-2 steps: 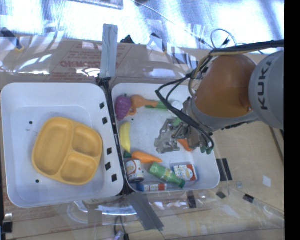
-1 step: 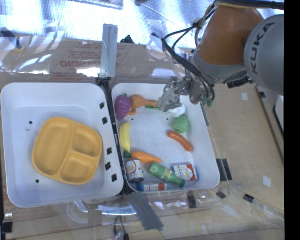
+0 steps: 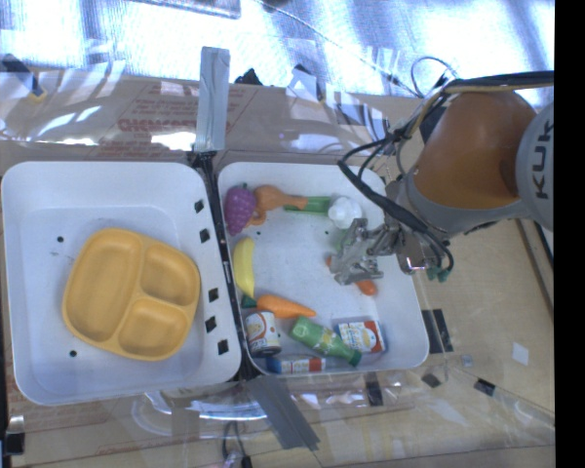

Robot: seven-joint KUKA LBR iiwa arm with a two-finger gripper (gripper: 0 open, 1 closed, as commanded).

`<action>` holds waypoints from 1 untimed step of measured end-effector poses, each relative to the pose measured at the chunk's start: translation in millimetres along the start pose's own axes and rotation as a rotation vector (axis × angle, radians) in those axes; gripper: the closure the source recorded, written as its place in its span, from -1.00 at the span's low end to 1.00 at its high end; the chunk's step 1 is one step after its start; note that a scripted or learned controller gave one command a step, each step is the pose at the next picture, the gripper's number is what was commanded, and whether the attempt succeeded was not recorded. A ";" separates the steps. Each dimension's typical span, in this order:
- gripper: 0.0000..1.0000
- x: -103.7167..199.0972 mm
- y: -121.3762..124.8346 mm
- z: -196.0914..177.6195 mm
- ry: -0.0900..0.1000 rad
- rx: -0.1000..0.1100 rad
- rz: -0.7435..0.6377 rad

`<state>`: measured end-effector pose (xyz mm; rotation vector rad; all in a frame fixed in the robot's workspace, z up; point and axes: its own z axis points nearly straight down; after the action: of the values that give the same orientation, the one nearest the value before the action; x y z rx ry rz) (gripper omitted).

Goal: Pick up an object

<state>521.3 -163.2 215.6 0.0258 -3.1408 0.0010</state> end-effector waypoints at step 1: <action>1.00 -28.8 -47.4 19.7 -0.002 0.001 -0.194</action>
<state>550.8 -210.1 195.8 0.3300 -3.1260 0.0017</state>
